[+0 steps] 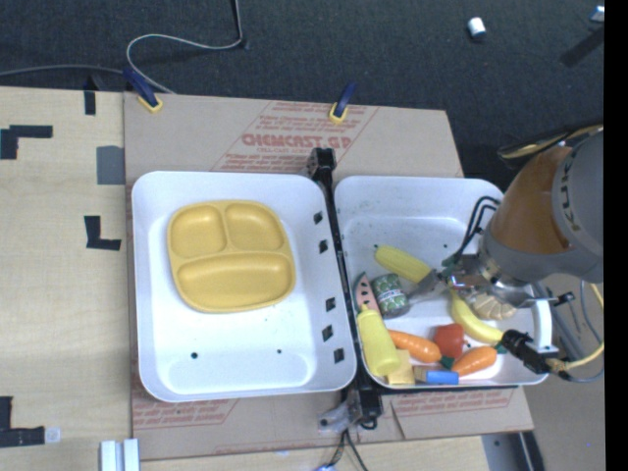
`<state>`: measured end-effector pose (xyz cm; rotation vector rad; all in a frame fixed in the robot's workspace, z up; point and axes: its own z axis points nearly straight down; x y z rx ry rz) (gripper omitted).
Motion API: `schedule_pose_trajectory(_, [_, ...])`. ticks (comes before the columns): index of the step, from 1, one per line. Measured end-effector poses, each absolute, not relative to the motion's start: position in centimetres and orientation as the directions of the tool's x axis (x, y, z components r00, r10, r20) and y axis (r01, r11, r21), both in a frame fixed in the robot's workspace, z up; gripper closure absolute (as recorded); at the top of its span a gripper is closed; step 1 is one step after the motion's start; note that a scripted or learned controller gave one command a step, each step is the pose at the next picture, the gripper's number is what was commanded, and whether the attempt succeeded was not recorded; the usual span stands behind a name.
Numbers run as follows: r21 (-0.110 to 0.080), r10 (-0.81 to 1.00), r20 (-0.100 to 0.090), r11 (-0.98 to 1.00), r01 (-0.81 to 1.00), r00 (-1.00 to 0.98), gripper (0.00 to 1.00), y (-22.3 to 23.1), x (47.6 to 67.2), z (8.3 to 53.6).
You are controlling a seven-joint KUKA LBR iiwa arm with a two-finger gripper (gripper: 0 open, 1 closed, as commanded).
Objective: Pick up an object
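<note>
Green round toy (390, 295), lying in the right bin (412, 186), close to its left wall. Likely the one to pick, being closest to the gripper (426, 287). Gripper reaching in low from the right, tip just beside that toy, maybe touching it. Open or closed: cannot tell, too small and blurry. Nothing seen held.

Just right of the gripper, a banana (475, 322), curved under the wrist. On the far side, a yellow corn piece (402, 261). On the near side, a red tomato (449, 340), two carrots (412, 342) and a blue block (442, 376), packed tight by the near wall like a little heap. Left of the green toy, a pink slice (364, 290) and a yellow bottle (376, 340), lying along the middle wall. Crowded, so probably hard to grab one without bumping the rest.

Over in the left bin (147, 263), a yellow divided plate (233, 255), flat, well apart, likely too wide to grab.
</note>
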<state>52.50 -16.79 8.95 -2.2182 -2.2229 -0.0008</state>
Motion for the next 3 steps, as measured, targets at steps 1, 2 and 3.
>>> schedule_pose_trajectory(1, [0.004, 1.0, -0.001, 0.003, 1.0, -0.003, 0.0, -10.9, 57.7, 8.6])
schedule_pose_trajectory(2, [0.003, 1.0, -0.001, 0.003, 1.0, -0.003, 1.0, -10.9, 57.7, 9.5])
schedule_pose_trajectory(3, [0.001, 1.0, -0.001, 0.001, 1.0, -0.001, 1.0, -7.5, 55.6, 20.9])
